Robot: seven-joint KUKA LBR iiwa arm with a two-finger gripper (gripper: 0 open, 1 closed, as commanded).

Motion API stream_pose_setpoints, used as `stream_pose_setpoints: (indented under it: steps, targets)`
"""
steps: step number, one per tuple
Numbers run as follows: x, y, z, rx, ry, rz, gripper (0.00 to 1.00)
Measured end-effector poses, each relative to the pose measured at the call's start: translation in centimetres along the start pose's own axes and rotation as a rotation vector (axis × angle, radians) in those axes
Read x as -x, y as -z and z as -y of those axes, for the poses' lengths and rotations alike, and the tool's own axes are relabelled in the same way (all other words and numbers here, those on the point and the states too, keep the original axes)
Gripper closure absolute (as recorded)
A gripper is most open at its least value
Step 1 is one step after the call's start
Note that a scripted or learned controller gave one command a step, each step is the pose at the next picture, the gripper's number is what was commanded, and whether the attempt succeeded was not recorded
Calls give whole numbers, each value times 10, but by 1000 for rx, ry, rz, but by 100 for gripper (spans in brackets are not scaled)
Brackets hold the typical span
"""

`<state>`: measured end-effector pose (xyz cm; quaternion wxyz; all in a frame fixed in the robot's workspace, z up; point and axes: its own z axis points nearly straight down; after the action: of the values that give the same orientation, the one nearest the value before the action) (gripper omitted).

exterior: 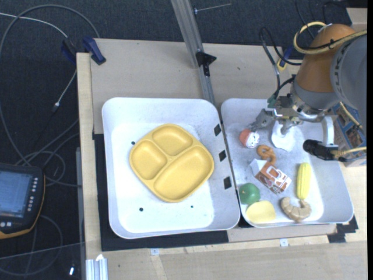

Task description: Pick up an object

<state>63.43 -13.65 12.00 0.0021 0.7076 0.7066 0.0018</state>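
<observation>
My gripper (278, 121) hangs over the back part of the right bin (344, 197), under the arm's orange band. Just in front of it and to its left lies a small red and white toy (249, 137). An orange pretzel-shaped piece (266, 152) and a brown and white carton (273, 177) sit further forward. A yellow corn cob (303, 180) lies to the right of the carton. Along the front edge are a green ball (249, 192), a pale yellow piece (261, 212) and a tan curled piece (295, 209).
The left bin (116, 174) holds a yellow divided plate (171, 161). A slanted metal pole (189, 28) rises behind the gap between the bins. Black clips (221, 154) mark the divide. Cables and a handheld screen (17, 194) lie off the bench at left.
</observation>
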Motion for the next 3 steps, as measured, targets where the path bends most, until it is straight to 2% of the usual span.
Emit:
stream_pose_setpoints:
  steps: [1, 2, 3]
  targets:
    - [1, 16, -2, 9, 1, 2, 100]
    - [-9, 65, -6, 1, 4, 0, 100]
    - [-9, 91, -7, 0, 3, 0, 100]
